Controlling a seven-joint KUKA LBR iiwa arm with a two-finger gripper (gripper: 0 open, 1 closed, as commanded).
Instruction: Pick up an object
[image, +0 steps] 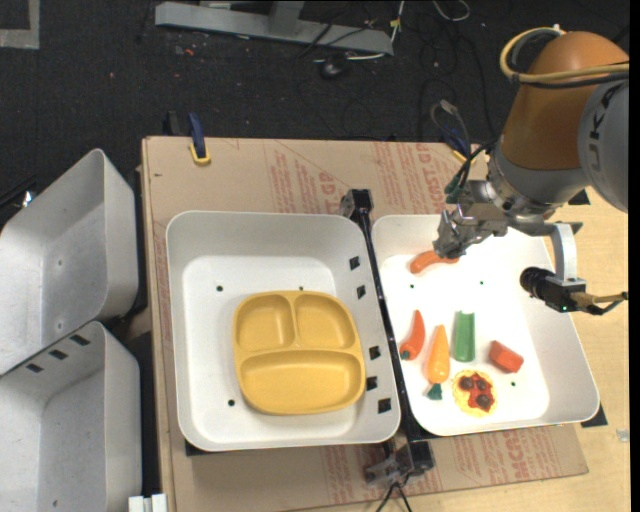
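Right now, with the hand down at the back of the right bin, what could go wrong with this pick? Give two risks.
1. The hand meets only one end of the orange toy piece, so it may pivot or slip out when lifted.
2. That piece lies near the right bin's back wall, so a nudge could push it against the wall instead of into the grasp.

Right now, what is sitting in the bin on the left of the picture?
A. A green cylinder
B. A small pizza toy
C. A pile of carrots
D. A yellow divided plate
D. The yellow divided plate lies alone in the left bin, while the small toy foods, such as the green piece and the orange carrot, lie in the right bin.
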